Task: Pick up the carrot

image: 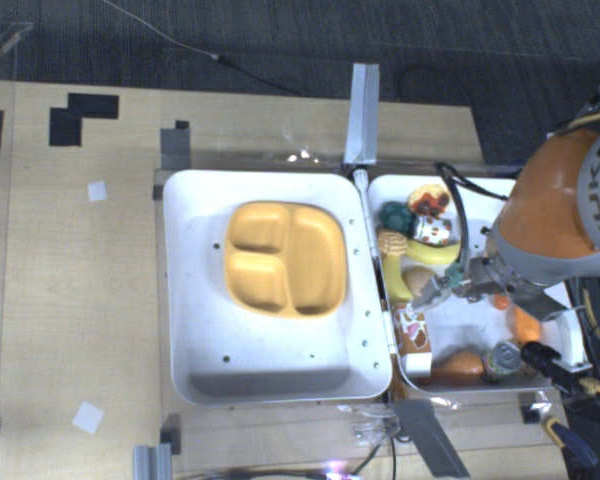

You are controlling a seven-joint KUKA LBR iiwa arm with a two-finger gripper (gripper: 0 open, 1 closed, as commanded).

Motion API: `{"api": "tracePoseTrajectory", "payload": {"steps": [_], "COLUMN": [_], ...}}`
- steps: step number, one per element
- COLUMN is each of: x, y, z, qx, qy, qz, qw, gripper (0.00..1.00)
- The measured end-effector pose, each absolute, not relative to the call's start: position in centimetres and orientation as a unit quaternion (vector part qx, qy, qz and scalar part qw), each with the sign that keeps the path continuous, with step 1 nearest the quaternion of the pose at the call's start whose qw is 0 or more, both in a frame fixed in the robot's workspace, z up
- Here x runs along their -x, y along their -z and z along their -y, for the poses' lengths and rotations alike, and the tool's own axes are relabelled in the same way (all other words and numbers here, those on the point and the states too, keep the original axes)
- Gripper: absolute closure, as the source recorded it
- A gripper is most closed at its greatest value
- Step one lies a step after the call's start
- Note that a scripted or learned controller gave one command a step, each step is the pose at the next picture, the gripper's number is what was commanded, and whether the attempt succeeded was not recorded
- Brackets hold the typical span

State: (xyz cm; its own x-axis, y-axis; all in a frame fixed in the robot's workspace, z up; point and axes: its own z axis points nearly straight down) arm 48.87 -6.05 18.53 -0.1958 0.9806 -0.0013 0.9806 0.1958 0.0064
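the arm reaches into the right bin, its jaws low near a banana and a corn cob; whether they are wide or narrow i cannot tell. the carrot lies at the bin's right side, partly hidden by the arm. the left bin holds a yellow divided plate
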Motion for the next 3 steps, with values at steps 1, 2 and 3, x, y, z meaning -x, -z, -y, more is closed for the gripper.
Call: {"api": "tracePoseTrajectory", "payload": {"steps": [1, 2, 3], "x": [-49.3, -49.7, -49.8], "y": [-13.7, -10.0, -9.6], "z": [14.4, 19.0, 19.6], "qx": [-0.650, -0.657, -0.648], "qy": [0.0010, -0.0075, -0.0108], "qz": [-0.760, -0.754, -0.761], "qw": [0.001, 0.007, 0.007], "gripper": [0.00, 0.00, 0.00]}}
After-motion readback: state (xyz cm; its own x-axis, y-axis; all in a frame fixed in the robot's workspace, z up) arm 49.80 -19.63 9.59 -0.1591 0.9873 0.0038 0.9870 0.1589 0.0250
